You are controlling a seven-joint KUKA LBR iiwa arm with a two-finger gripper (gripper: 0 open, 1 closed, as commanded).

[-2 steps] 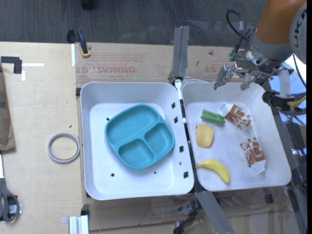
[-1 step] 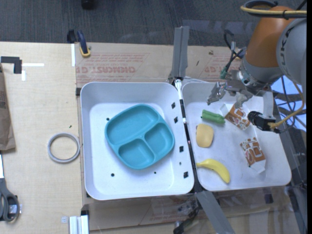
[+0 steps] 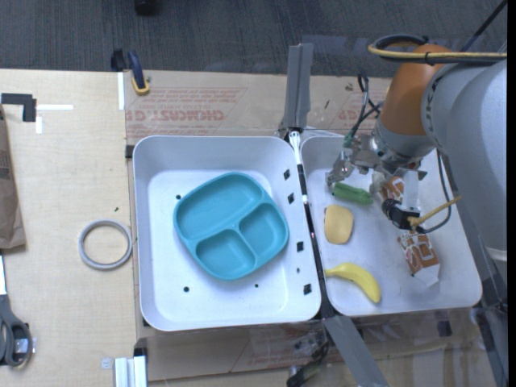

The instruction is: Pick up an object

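My gripper (image 3: 342,170) hangs low over the back left part of the right bin (image 3: 459,285), under the orange-banded wrist (image 3: 413,87). A green, elongated object (image 3: 353,193) lies just below and in front of it, touching or nearly touching; I cannot tell whether it is gripped. In front of that sits a pale yellow lump (image 3: 339,224). A yellow banana (image 3: 355,280) lies near the bin's front edge. An orange and white packet (image 3: 418,254) rests at the right, and another small packet (image 3: 394,190) sits beside the green object.
The left bin (image 3: 153,216) holds a blue divided plate (image 3: 231,225). A grey ring (image 3: 105,243) lies on the bench to the left of the bins. A metal divider post (image 3: 297,87) stands between the bins at the back. Cables (image 3: 419,214) trail from the wrist over the right bin.
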